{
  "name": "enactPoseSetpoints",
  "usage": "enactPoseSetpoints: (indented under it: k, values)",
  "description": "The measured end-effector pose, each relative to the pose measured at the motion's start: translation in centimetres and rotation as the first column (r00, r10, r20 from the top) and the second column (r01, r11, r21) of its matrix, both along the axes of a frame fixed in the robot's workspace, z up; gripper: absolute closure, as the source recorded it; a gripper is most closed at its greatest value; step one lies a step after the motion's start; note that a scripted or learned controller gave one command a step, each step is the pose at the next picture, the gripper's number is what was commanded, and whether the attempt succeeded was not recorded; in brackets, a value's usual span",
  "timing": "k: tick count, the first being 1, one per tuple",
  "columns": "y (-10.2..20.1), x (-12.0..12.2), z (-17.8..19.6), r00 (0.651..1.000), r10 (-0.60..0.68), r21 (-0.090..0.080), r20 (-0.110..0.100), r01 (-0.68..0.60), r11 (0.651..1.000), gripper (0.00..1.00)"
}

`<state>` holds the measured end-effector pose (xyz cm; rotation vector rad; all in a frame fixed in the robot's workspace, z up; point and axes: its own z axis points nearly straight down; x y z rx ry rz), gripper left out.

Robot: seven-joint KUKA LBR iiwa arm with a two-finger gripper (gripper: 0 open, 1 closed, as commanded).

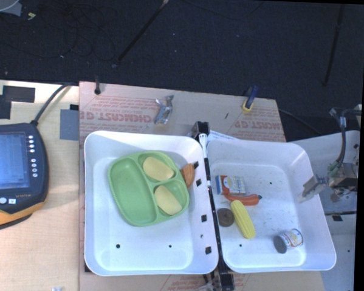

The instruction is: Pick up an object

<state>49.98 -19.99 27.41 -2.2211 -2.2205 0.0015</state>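
small can (288, 240) lies in right bin (314, 179), near yellow corn (244, 219).

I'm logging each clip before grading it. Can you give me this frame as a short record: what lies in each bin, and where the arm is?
left bin: green divided plate with two yellow pieces in its compartments; a small orange item at the plate's right edge
right bin: corn cob, red chili pepper, small printed packet, dark round disc, small can lying on its side
arm: at the view's right edge, beside the right bin
pincer: near the right bin's right rim, too blurred to read
held object: none seen
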Motion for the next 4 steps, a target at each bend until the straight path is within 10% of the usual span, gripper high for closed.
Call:
enactPoseSetpoints:
  k: [1, 2, 3, 4]
  values:
    - [5.9, 0.0, -16.2, 1.0, 0.0, -0.002, 0.015, 0.0, 1.0, 0.0]
    - [11.3, 0.9, -18.4, 1.0, 0.001, -0.002, 0.009, -0.001, 1.0, 0.0]
    - [11.4, 0.8, -17.3, 1.0, -0.002, 0.007, 0.003, 0.002, 1.0, 1.0]
    - [19.0, -0.5, -8.2, 1.0, 0.008, 0.004, 0.005, -0.008, 1.0, 1.0]
